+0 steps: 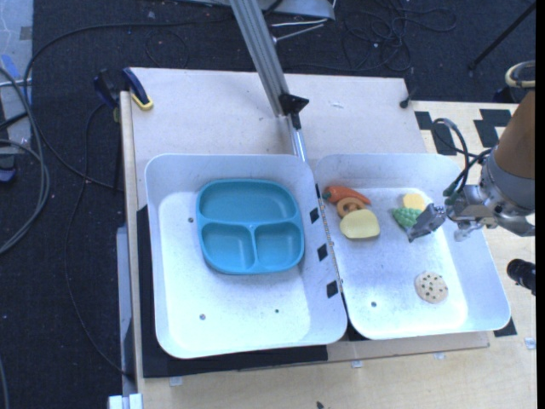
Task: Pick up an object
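The right bin holds an orange carrot-like piece, a pale yellow piece, a green and yellow piece and a chocolate-chip cookie. My gripper reaches in from the right and hovers low just right of the green and yellow piece, its dark fingers touching or nearly touching it. I see nothing gripped between the fingers.
The left bin holds a blue divided tray. A grey metal pole slants down from the top to the seam between the bins. Cables lie on the dark floor around the bench.
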You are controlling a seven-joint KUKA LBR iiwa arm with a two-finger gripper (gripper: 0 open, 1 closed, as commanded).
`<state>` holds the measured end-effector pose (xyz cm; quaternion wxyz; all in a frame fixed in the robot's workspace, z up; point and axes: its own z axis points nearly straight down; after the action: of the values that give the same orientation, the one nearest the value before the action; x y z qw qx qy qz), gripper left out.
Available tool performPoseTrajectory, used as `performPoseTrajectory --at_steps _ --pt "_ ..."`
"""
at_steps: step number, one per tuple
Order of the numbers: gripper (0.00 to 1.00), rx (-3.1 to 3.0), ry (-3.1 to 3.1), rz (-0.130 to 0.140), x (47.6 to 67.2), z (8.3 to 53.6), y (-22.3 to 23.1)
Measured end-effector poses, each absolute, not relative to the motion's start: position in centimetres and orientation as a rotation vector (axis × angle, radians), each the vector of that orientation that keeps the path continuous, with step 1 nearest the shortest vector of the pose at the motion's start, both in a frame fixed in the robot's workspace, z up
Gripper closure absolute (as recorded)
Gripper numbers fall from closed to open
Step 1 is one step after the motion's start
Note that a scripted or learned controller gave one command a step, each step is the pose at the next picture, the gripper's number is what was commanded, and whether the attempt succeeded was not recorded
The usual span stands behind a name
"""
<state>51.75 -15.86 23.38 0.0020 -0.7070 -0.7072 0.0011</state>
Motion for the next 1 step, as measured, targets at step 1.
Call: performPoseTrajectory --at_steps 1 --pt "0.00 -2.219 -2.216 0.005 51.53 16.99 -16.11"
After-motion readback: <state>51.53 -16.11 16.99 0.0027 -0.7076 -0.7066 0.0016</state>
